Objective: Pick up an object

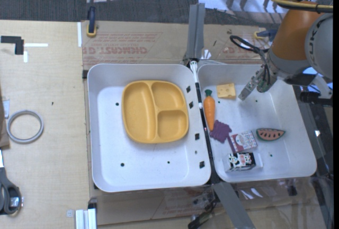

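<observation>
Start at your far left: a roll of grey tape (24, 126) lies flat on the wooden worktop (47, 79), well apart from the bins, with a dark tool partly cut off at the lower left corner.

Next you have the left bin (106, 159). A yellow divided plate (155, 111) sits in its upper middle, with three compartments, all bare.

At the rim where the two bins meet, a toy carrot (210, 109) lies lengthwise in the right bin (296, 164), green top pointing away from you and orange tip toward you. Just below its tip rests a purple piece (220, 131), touching or nearly touching it. Up and to the right of the carrot, near the bin's far wall, you see a yellow cheese wedge (226, 90).

Further down, a small pink-and-white carton (244, 141) lies just beside the purple piece, and a black-and-white carton (242, 160) lies below it, close to the near wall. To the right of the pink carton is a watermelon slice (270, 133), apart from the others.

The gripper (247, 93) hangs just right of the cheese wedge, tilted down toward the bin floor, on the grey arm with the orange band (294, 32) coming in from the right. You cannot tell how far the fingers are spread at this angle, and nothing is seen between them.
</observation>
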Robot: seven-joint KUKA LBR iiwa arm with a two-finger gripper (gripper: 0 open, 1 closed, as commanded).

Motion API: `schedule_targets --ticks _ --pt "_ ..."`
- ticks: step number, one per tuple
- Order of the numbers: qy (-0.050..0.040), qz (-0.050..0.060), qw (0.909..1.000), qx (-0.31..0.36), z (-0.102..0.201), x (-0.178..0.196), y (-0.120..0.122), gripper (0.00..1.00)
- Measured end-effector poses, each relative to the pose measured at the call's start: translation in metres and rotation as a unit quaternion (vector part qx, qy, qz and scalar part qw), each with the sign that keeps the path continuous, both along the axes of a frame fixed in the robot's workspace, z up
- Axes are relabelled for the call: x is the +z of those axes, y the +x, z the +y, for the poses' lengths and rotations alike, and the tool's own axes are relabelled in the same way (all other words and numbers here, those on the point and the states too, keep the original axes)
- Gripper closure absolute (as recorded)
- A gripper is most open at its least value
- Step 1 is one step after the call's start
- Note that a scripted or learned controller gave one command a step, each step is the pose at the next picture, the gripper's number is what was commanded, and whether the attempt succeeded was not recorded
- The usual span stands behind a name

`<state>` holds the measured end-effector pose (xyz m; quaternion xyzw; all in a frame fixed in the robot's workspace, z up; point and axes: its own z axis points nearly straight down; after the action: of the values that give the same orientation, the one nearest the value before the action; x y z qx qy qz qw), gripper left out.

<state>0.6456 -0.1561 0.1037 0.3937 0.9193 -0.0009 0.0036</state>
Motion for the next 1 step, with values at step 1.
schedule_targets --ticks 1 --pt "0.0001 0.000 1.0000 0.000 0.0003 -0.0001 0.0000 0.00"
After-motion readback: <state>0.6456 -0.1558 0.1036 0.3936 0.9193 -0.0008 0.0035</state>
